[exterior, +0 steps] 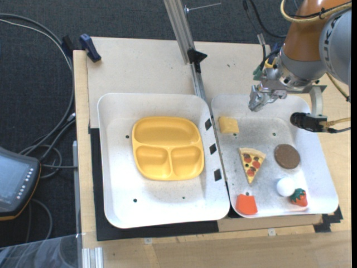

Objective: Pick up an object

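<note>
Dark carpet surrounds the bench, where two white bins sit side by side. Left bin (111, 149) holds a yellow tray (167, 148). Right bin (326, 175) holds cheese (228, 125), pizza (251, 163), a cookie (286, 156), an egg (285, 186) and a strawberry (299, 197). At its far edge the gripper (258, 101) hovers, carrying nothing; its spread I cannot tell. Judged as the approach step: next, descend over one piece, likely the cheese.

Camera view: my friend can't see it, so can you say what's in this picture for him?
A grey and orange robot arm's gripper hovers over the far end of the right white bin, which holds toy food: a pizza slice, a brown cookie and a cheese cube. The left bin holds a yellow divided plate.
</note>
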Tool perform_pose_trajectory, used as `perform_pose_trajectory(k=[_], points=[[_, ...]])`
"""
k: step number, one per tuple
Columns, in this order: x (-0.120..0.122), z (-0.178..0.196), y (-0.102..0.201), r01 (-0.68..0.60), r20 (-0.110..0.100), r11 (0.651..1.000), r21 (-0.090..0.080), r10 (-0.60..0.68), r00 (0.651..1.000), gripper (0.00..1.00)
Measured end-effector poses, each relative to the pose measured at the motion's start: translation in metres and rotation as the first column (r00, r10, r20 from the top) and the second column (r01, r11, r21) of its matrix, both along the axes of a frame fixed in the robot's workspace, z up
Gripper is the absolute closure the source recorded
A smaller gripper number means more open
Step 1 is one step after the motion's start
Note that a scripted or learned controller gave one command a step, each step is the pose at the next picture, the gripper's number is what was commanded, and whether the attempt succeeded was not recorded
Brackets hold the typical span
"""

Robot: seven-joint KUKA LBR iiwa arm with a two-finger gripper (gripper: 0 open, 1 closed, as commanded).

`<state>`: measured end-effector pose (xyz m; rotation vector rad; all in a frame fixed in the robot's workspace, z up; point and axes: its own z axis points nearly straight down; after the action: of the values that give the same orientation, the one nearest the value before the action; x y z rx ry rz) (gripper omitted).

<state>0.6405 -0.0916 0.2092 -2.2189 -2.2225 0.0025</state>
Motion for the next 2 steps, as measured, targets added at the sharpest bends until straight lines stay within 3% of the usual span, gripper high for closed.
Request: perform_pose_trajectory(k=[2], points=[[-0.012,0.026,0.104,-0.005,0.001,1.0,0.004,0.005,1.0,1.0]])
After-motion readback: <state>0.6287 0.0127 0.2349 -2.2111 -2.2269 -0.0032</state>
